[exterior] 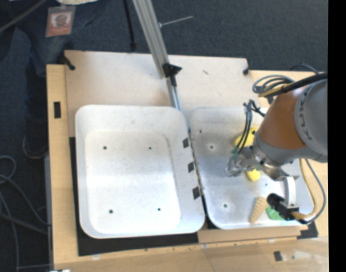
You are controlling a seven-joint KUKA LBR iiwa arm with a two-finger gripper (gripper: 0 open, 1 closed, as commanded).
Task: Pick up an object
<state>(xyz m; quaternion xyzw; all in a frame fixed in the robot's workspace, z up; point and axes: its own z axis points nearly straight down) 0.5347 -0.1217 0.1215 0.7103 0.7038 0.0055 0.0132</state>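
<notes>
You see the arm [291, 123] reaching in from the right and standing over the right bin [218, 152]. The tool [239, 167] sits low over the bin floor, near the bin's middle. Its opening cannot be told from this view, and nothing can be seen held in it.

The nearest candidate is a yellow object [252, 175], lying on the bin floor just to the right of the tool tip and partly covered by the wrist. A further yellow piece [244, 137] shows above the tool, beside the arm's cabling; you cannot tell whether it belongs to the same item. The long axis of the yellow object cannot be read, since too little of it is exposed.

Two more items lie toward the near right corner of the same bin: a cone-shaped tan object [256, 211], pointing roughly up-down in the view, and a green object [273, 212] just beside it. Both are well apart from the tool.

Judge the coming move as a short shift rightward to centre over the yellow object.
</notes>
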